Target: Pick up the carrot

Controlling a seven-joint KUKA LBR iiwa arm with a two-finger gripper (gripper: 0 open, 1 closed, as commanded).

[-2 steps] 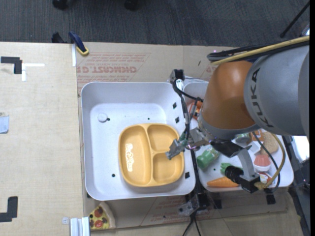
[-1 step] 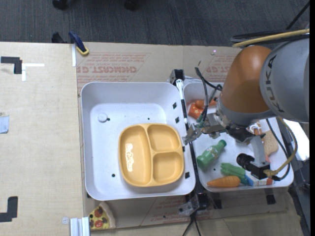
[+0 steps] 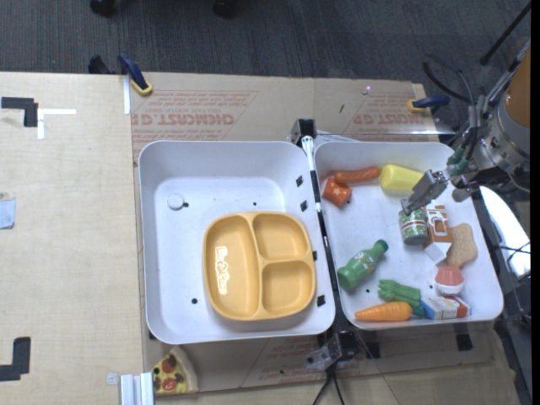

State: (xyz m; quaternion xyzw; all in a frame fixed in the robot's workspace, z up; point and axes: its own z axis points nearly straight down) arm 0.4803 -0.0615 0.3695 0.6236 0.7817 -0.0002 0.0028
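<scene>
Two hazards: we see the claw (image 3: 424,191), whose state we cannot tell, above the can (image 3: 414,227), far from the carrot (image 3: 384,312); we risk grabbing its neighbours.

Both bins (image 3: 152,251) are plain white. The divided plate (image 3: 260,265) is mustard yellow with pale lettering. The carrot (image 3: 384,312) is orange with a green top. The bottle (image 3: 361,265) is green, white-labelled. The lemon-shaped piece (image 3: 400,178) is yellow. The can (image 3: 414,227) shows a green and red label. The bench (image 3: 63,251) is pale wood-toned.
</scene>
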